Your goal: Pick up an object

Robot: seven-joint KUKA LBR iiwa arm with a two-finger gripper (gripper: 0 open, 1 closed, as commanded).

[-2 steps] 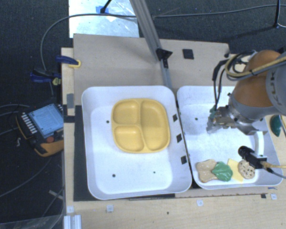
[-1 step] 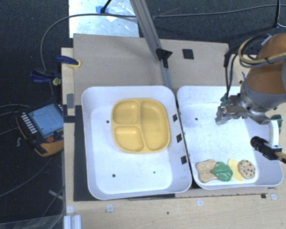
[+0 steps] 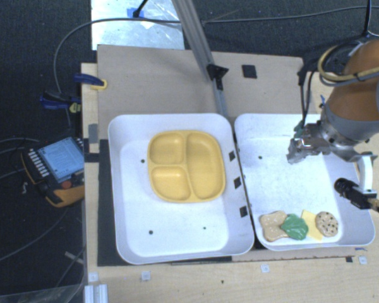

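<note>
Leftward, the yellow divided plate (image 3: 187, 166) sits in the left bin (image 3: 129, 232). Toy foods, a cookie (image 3: 327, 223) among them, cluster along the right bin (image 3: 265, 131)'s near edge. Above, well apart, the gripper (image 3: 297, 150) hovers, apparently carrying nothing.

Two white bins side by side on bench. Left bin (image 3: 129, 232) holds yellow three-compartment plate (image 3: 187, 166), flat, near upper centre. Right bin (image 3: 265, 134): row of food pieces along near edge — tan toast-like piece (image 3: 271, 225), green leafy piece (image 3: 295, 226) overlapping it, yellow wedge (image 3: 311, 223), speckled cookie (image 3: 327, 223). Gripper (image 3: 297, 151) over right bin's upper area, well apart from food row. Grey arm with orange band (image 3: 366, 74) enters from right.
</note>
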